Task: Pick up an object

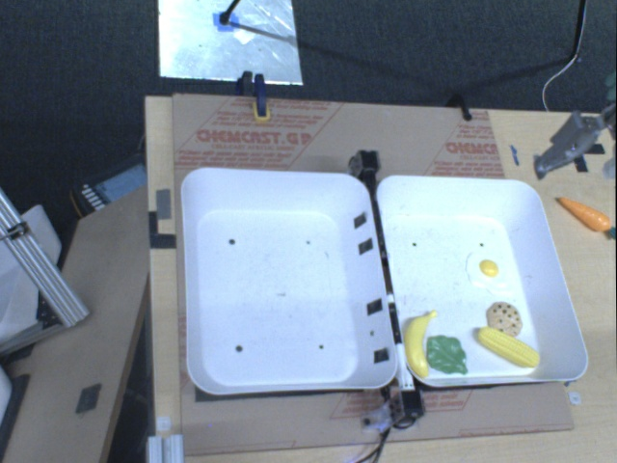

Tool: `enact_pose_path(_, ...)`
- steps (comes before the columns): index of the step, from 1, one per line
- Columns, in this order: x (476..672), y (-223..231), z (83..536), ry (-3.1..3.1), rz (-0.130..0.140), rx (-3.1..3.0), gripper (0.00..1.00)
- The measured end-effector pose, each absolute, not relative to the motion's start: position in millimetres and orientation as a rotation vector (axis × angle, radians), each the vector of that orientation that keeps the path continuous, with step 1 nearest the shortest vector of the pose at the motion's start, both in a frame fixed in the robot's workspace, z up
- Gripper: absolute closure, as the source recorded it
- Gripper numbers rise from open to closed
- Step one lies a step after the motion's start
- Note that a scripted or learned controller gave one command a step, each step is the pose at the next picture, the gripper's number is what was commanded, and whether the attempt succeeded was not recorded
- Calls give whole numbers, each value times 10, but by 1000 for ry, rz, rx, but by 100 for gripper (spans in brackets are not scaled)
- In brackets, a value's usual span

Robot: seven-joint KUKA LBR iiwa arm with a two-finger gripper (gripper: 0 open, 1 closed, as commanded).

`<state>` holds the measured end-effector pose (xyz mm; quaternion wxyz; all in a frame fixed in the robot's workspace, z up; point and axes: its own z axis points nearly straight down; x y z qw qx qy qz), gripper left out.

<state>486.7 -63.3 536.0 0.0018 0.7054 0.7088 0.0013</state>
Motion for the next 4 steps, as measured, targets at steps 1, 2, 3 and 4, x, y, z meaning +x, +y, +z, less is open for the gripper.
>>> enact_pose_path(1, 4872, -636, 5468, 2227, 7, 2206, 100)
enact_pose_path(2, 5191, 962, 5040, 2245, 2, 2202, 100)
enact_pose_path(3, 6020, 1264, 3270, 2232, -17, 2220, 100)
enact_pose_path(4, 5318, 1378, 3762, 2229, 6, 2213, 100)
